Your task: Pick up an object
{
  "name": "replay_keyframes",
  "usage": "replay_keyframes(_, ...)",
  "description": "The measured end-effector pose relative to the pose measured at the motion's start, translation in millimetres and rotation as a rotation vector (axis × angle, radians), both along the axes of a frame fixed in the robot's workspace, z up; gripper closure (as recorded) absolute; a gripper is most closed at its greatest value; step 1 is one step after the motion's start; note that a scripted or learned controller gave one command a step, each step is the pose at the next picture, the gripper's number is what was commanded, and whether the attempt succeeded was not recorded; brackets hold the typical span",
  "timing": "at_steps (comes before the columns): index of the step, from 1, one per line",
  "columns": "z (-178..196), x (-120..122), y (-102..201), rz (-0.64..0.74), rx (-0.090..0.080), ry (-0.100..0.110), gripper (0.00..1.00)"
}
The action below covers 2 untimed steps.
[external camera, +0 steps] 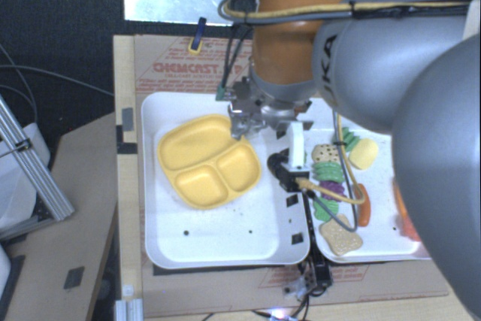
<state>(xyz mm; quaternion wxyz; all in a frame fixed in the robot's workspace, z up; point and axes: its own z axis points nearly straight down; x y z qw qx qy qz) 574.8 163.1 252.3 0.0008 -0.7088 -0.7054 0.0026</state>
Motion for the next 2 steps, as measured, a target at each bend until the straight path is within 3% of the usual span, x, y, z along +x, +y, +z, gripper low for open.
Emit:
replay_keyframes(1,-31.9,60.3,-30.5,0.003,0.001,-0.008,1.00)
replay_keyframes(2,-19.4,58.7,-27.9,0.006,0.004,-0.009,1.00)
